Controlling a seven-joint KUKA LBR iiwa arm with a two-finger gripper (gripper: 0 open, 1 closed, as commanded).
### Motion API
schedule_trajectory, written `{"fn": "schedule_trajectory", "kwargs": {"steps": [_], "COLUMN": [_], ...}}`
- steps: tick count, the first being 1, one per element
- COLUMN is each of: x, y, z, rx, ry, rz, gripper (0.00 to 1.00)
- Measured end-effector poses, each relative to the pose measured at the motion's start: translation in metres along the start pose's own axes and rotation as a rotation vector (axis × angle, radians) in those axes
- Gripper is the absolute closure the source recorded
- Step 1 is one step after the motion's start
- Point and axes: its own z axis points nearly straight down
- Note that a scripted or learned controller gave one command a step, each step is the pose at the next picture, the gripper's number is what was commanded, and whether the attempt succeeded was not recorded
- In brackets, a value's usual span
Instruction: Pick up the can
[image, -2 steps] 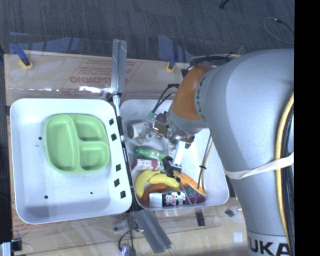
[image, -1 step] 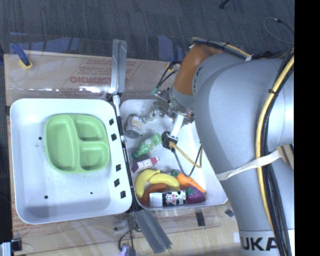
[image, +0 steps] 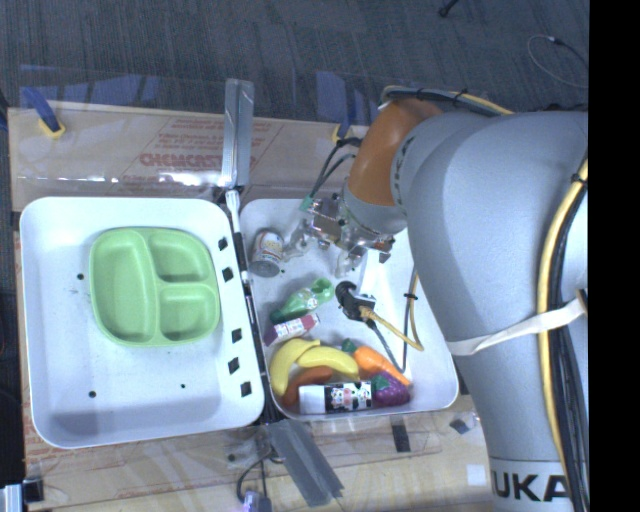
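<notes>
The can (image: 266, 252) is small and silvery and lies on its side in the right bin (image: 432, 340), near that bin's back left corner. My gripper (image: 325, 250) hangs low over the back of the same bin, just right of the can. Its fingers look open, with one fingertip (image: 298, 239) close beside the can and nothing between them. The can sits apart from the pile of toy food nearer the front.
A green divided plate (image: 155, 285) lies in the left bin (image: 60, 400). In the right bin's front half are a green packet (image: 306, 299), a banana (image: 305, 358), a carrot (image: 375, 361), a white bottle (image: 335, 397) and a purple piece (image: 396, 390).
</notes>
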Motion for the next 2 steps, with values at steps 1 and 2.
{"fn": "schedule_trajectory", "kwargs": {"steps": [1, 2], "x": [-0.067, -0.041], "y": [-0.009, -0.018], "z": [-0.001, 0.000], "rx": [-0.003, -0.004], "ry": [0.000, 0.001], "rz": [-0.008, 0.258], "gripper": [0.00, 0.00]}}
